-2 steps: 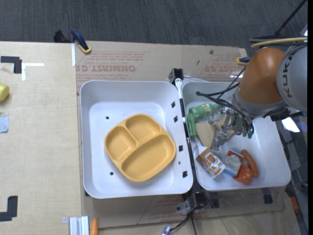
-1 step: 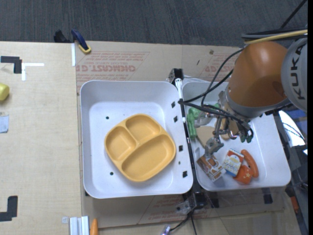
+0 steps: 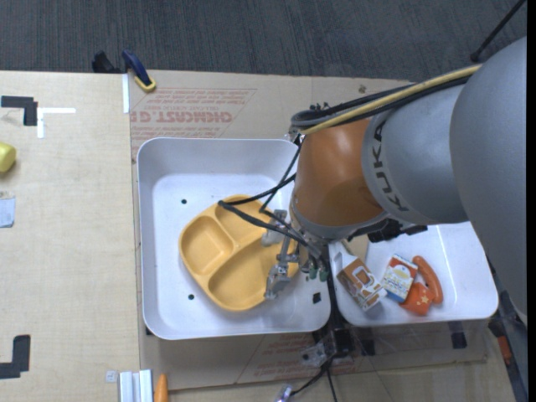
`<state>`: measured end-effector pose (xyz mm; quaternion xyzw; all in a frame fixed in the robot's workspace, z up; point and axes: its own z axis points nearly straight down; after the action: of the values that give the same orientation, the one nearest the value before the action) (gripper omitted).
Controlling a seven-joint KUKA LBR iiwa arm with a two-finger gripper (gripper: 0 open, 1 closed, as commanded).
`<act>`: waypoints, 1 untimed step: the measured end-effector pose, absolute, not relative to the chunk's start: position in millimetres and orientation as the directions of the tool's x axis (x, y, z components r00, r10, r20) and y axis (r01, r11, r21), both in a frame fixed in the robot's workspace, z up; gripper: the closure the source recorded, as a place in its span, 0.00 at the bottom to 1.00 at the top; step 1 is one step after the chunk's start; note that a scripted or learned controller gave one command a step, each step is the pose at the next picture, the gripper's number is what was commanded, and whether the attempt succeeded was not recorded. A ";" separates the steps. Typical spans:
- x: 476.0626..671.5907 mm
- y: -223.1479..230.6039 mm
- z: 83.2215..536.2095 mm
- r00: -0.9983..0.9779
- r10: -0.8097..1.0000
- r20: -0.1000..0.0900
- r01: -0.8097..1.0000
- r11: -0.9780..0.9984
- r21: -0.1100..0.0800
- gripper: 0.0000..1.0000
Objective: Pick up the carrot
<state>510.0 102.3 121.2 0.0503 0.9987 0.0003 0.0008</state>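
Carrot lies in the right bin, at its 5 o'clock corner, touching a small carton | claw hangs over the left bin, at 3 o'clock of the yellow divided tray, well apart from the carrot | finger spread: cannot tell

Grey arm, orange band, black cables

"KUKA" in dark letters runs down the grey arm, partly cut off by the orange band. Red print on the cardboard sheet at the bench's far edge is upside down, unreadable. Cartons' labels too small to read.
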 end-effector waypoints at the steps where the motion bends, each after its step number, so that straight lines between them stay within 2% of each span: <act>1: 512.3 102.6 130.5 -0.995 0.098 -0.006 0.098 0.995 0.000 1.00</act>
<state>512.3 102.6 130.5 0.0492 0.9988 -0.0001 0.0031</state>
